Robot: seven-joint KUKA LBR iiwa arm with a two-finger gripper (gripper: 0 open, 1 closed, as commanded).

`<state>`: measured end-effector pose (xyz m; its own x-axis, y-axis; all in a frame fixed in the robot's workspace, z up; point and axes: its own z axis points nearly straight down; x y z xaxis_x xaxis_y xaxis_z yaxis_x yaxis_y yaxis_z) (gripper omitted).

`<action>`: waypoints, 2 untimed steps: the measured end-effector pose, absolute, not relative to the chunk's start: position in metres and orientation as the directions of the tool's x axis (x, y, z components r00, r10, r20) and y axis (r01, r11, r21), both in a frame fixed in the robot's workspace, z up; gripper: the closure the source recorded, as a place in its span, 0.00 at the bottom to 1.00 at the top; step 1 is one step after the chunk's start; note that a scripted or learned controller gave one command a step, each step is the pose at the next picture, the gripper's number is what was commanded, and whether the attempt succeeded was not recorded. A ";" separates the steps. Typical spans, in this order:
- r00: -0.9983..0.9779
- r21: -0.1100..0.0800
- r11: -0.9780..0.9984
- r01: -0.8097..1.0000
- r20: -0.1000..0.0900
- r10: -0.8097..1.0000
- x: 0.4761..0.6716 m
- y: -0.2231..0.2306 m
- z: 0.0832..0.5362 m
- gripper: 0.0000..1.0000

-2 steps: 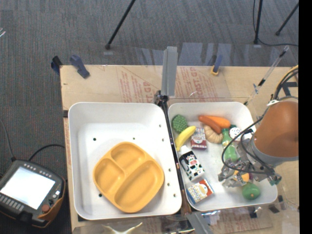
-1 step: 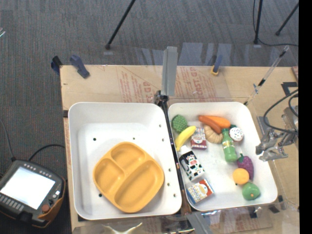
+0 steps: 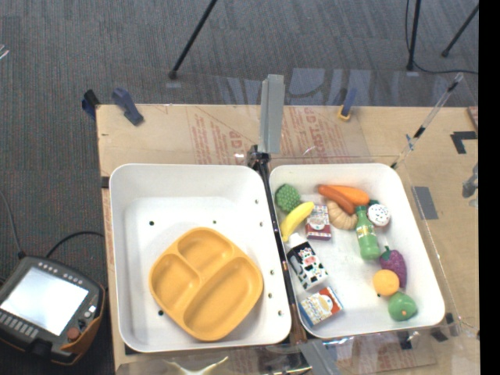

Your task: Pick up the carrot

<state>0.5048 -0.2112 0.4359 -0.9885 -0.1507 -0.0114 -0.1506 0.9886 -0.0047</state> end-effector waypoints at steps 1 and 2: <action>-0.945 0.000 0.945 -0.328 -0.004 -0.328 0.508 -0.211 0.488 1.00; -0.769 0.003 0.769 -0.639 -0.003 -0.639 0.485 -0.212 0.487 1.00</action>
